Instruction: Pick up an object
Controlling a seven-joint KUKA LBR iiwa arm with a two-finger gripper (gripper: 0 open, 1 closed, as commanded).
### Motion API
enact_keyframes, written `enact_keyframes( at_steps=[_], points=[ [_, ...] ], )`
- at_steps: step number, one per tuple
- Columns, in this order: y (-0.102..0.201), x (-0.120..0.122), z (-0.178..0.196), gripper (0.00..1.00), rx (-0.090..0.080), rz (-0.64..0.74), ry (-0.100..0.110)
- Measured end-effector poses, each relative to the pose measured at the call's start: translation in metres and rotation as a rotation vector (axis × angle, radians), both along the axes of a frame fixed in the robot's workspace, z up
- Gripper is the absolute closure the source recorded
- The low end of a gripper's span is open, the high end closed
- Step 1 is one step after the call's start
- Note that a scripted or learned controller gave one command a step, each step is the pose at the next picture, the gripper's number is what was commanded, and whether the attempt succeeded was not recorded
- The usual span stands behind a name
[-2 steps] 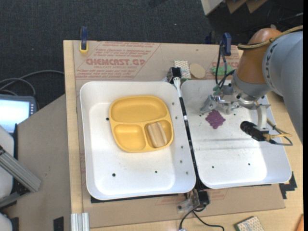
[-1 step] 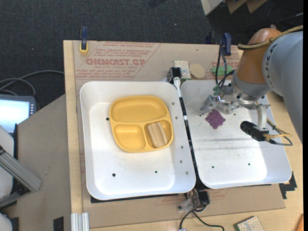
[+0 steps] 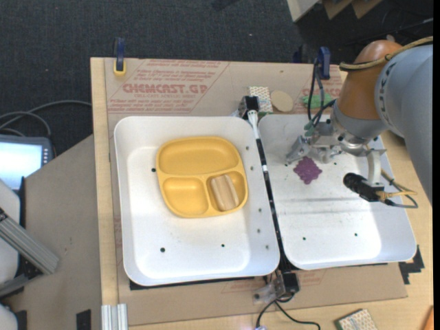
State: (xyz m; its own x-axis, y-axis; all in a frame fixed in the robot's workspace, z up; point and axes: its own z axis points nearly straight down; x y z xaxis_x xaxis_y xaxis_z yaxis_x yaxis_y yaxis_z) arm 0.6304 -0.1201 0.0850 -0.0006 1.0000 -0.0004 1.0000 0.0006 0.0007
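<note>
Now, camera view, looking down at a slant on both bins. The arm [image 3: 405, 88] reaches in from the right, and the orange band [image 3: 361, 81] sits above a wrist that is turned downward. This puts the gripper [image 3: 311, 155] over the far part of the right bin [image 3: 344, 243], near the wall it shares with the left bin [image 3: 130, 184].

The jaws appear to stand apart, one tip splayed toward the shared wall and the other toward the arm's side. Nothing is between them.

The task's likely thing is a small purple lump [image 3: 307, 171]. It lies on the floor of the right bin, just on the near side of the jaws and roughly in line with the gap between them. How high the tips are above the bin floor cannot be read from this angle. The lump is compact and crumpled, with no marked long axis, so the jaws probably need little turning to suit it. As judged from this view, the coming move depends on a short shift toward the near edge followed by a straight descent.

A yellow plate [image 3: 199, 155] with compartments lies in the left bin. A tan block [image 3: 223, 191] sits in its near right compartment, well apart from the gripper.
</note>
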Motion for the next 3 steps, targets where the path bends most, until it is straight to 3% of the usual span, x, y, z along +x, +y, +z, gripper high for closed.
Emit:
enact_keyframes(
  at_steps=[3],
  points=[
    [0.0, 0.0, 0.0, 0.0, 0.0, 0.0, 0.0]
  ],
)
